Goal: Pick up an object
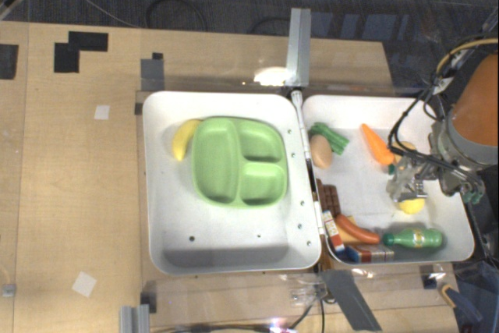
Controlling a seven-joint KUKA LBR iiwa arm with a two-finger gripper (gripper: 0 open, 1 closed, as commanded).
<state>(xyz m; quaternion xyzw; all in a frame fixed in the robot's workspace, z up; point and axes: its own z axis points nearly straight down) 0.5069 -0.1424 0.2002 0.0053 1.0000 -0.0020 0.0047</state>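
A: Left bin (160,191), contents?
B: Two items. One yellow banana (183,139) at about 10 o'clock, touching the edge of one green divided plate (237,161), three compartments, lying near the bin's centre.

A: Right bin (460,242)?
B: Eight items counted. At 10 o'clock, one beige egg-like piece (320,153) touching one green leafy piece (333,138). At 12 o'clock, one orange carrot (376,145), lying at a slant. Along the 8 o'clock wall, one brown chocolate bar (329,200). At 6 o'clock, one hot dog (355,230), one red-and-blue marker-like item (360,253) below it, and one green bottle (412,239) lying on its side; its label carries yellow marks, writing too small to read. At 3 o'clock, one small yellow piece (411,206).

A: End effector (407,185)?
B: One, at 3 o'clock over the right bin, directly above the yellow piece. Whether it is spread or closed, and whether anything is held, cannot be told.

A: Table (70,191) markings?
B: No readable writing.
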